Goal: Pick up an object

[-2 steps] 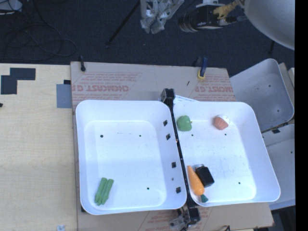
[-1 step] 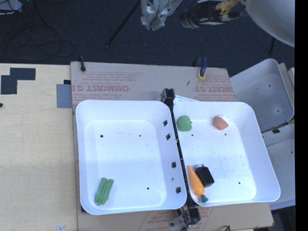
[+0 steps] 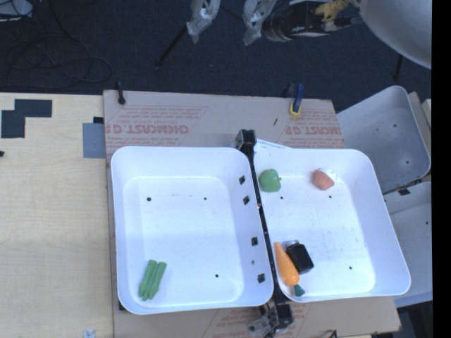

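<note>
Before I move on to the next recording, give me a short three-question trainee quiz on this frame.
1. True or false: the pincer is down inside the right bin.
2. Which object lies in the left bin?
A. the green pepper
B. the green bean pods
C. the carrot
3. Fill in: the black block lies touching the ______.

Key
1. False. The pincer hangs above the dark floor beyond the bench, its fingers apart and holding nothing.
2. B. The pepper, the carrot, the black block and the pinkish-orange piece are all in the right bin.
3. Carrot.
</note>
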You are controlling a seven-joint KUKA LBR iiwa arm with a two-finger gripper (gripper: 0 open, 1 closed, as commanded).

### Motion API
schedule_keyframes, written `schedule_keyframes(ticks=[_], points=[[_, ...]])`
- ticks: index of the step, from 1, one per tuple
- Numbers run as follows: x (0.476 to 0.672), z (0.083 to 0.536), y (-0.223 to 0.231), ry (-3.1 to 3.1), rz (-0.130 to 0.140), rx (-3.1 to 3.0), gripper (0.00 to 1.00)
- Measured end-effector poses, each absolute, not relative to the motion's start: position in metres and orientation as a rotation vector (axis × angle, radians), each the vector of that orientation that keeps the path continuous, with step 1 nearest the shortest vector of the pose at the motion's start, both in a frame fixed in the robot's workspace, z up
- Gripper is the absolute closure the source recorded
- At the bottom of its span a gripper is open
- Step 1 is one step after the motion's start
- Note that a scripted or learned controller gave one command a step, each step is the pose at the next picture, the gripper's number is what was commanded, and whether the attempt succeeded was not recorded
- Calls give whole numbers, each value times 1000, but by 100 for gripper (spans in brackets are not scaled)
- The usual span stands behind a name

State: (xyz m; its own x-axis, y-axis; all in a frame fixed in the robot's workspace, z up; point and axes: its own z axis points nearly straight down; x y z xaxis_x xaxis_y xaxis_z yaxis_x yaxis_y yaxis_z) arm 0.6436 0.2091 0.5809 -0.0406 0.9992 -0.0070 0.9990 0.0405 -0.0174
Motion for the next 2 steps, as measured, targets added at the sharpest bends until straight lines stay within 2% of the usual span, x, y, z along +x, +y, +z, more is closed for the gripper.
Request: schedule_keyframes(ticks=[1,2], points=[[644,590,210,-2269,18,-2168,100],[644,590,211,-2270,20,-2166,0]])
